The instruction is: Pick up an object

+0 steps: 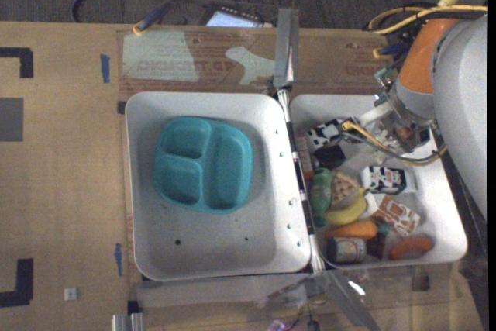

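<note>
While one teal tray [204,164] fills the left bin [143,190], two cow-print cartons [326,133] lie right

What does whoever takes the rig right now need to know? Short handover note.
Hand: low over the back of the right bin; grip state unreadable from this view, nothing visibly held.
Left bin: teal divided plate.
Right bin: cow-print carton, milk carton, banana, carrot, can and other small items, piled at the front and left.
Done: no pick confirmed.
Left: grasp one object and lift it.
</note>
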### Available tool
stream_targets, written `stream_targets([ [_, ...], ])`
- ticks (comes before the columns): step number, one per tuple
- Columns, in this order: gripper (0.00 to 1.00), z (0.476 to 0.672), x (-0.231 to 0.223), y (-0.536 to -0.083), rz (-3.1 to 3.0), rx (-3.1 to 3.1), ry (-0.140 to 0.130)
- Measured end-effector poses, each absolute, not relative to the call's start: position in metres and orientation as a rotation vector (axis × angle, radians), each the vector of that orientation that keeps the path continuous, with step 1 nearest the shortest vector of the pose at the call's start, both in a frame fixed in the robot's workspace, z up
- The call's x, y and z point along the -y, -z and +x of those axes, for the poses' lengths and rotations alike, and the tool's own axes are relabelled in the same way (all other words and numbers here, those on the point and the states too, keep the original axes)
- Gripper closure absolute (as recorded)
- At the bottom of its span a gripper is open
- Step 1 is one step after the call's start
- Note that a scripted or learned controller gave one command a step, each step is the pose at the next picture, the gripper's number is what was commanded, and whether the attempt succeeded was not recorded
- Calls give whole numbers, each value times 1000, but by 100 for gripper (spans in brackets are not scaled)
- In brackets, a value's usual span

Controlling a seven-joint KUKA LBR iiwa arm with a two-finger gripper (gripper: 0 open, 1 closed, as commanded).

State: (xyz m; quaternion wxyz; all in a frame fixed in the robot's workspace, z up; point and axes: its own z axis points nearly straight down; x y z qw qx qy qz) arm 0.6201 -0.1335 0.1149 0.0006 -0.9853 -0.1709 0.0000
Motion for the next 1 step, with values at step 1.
stream_targets([
  [1,100,642,217,-87,-3116,326,4],
])
